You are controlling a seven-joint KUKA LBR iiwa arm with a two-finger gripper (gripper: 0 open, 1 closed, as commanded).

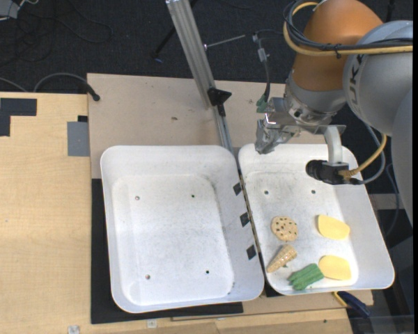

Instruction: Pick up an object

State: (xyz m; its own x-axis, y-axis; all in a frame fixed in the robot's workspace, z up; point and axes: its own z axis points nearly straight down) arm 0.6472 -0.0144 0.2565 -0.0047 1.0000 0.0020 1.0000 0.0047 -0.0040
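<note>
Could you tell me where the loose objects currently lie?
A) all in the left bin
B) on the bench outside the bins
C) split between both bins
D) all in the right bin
D: the cookie, cone, green piece and two yellow pieces all sit in the near part of the right bin.

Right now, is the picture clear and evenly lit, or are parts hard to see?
In the camera view, the light is even and soft: the white bins look bright without harsh glare, the small items cast faint shadows, the floor behind is dark, and the gripper is slightly murky.
</note>
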